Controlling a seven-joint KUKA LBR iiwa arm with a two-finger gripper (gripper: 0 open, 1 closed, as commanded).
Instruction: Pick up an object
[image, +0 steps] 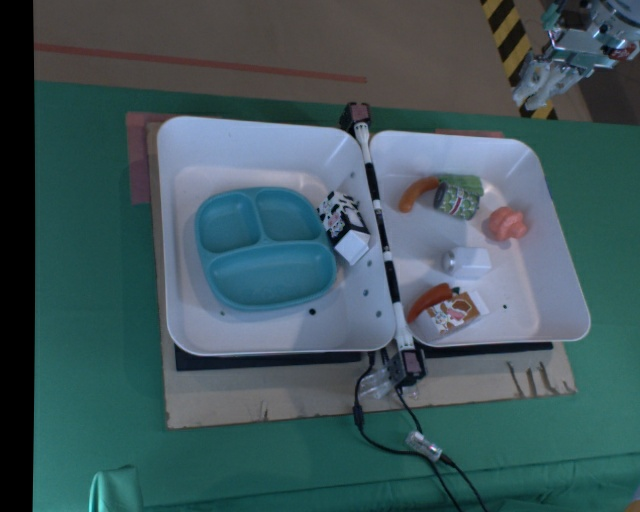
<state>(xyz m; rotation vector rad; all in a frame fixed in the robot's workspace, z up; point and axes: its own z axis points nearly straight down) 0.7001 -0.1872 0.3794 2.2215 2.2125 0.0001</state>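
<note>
My gripper (535, 92) hangs high at the top right, beyond the far right corner of the right bin (555, 215) and well away from everything in it. That bin holds an orange carrot (418, 193), a green can (458, 196) lying on its side, a salmon-pink lump (506, 223), a small white bottle (467, 262), a red chili (430, 298) and a small printed carton (458, 312). In the left bin (180, 160) a black-and-white cow-patterned carton (343, 226) lies beside a teal divided plate (265, 248).
A black-and-white striped bar (378, 225) runs between the two bins. Cables and a connector (420, 445) trail off the bins' front edge over cardboard and green cloth. Yellow-black hazard tape (505, 35) marks the floor near the gripper.
</note>
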